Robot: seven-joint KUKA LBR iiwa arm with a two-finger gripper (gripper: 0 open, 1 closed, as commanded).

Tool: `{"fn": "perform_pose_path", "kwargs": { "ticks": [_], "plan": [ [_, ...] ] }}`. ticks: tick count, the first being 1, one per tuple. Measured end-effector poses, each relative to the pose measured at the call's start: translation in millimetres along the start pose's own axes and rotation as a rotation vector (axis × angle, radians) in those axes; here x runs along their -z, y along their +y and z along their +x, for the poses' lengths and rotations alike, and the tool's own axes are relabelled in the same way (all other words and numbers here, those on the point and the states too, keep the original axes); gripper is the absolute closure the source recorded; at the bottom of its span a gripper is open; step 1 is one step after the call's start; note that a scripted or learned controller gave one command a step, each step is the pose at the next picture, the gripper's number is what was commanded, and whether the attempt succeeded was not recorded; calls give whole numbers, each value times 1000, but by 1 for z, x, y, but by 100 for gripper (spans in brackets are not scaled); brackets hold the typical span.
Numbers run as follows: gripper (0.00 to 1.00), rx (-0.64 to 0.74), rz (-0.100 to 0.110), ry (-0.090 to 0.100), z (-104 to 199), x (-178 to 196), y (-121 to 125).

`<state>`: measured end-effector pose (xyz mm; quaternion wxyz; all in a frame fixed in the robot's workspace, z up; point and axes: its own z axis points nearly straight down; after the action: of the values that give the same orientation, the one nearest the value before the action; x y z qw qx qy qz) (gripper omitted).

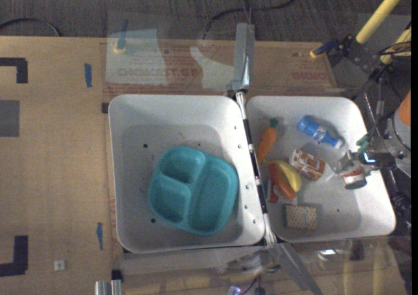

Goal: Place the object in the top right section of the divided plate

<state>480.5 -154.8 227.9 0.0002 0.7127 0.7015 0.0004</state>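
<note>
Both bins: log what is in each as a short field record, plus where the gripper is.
left bin: teal divided plate, all sections bare
right bin: toy carrot, banana, blue bottle, small carton, tan packet, a red item under the banana
gripper: over the right bin's right side, near a small red and white item; grasp not clear
task state: nothing placed in the plate yet
</note>
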Motion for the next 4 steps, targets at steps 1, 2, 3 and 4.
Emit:
{"fn": "perform_pose_path", "kwargs": {
  "ticks": [1, 2, 3, 4],
  "plan": [
    [100, 115, 3, 1, 68, -23, 1],
    [100, -34, 4, 1, 143, -44, -4],
    [100, 91, 2, 0, 210, -37, -5],
    [100, -46, 2, -1, 265, -42, 0]
  ]
}}
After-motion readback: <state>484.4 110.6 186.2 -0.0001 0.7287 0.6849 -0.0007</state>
